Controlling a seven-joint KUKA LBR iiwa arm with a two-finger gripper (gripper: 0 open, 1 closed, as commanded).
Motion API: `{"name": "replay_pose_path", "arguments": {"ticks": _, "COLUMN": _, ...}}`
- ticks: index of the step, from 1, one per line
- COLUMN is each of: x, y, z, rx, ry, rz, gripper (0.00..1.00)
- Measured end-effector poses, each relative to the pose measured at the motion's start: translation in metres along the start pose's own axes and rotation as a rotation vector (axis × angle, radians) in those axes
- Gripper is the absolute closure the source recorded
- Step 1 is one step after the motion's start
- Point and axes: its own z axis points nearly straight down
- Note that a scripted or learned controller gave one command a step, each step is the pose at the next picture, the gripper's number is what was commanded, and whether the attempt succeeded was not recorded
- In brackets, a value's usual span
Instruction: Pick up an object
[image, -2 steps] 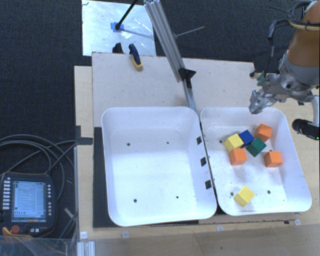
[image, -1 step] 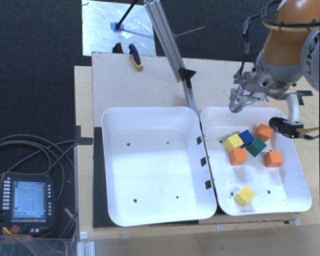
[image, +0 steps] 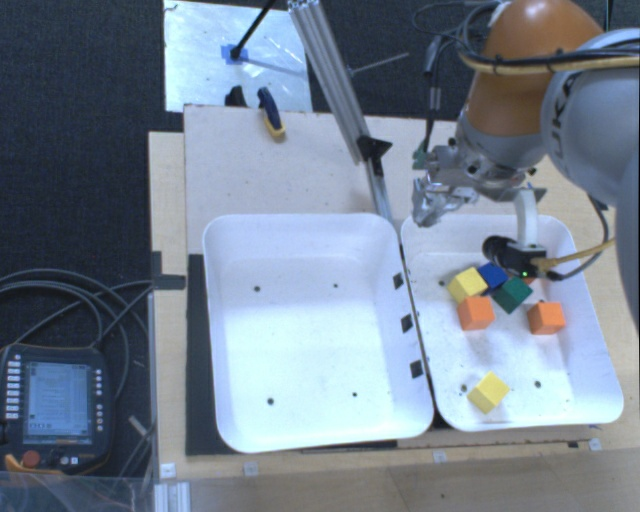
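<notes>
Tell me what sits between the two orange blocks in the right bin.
In the camera view, the green block sits between the left orange block and the right orange block, slightly farther back.

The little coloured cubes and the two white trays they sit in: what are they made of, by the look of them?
The cubes, such as the orange cube and the lone yellow cube, look like painted wood or matte plastic: flat colour, crisp edges, no glare. The right bin and left bin look like smooth moulded plastic, with rounded corners and a soft sheen.
</notes>
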Motion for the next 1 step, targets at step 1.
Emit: {"name": "replay_pose_path", "arguments": {"ticks": 1, "x": 0.0495, "y": 0.0186, "z": 0.0085, "rx": -0.003, "ry": -0.001, "rz": 0.0, "gripper": 1.0}}
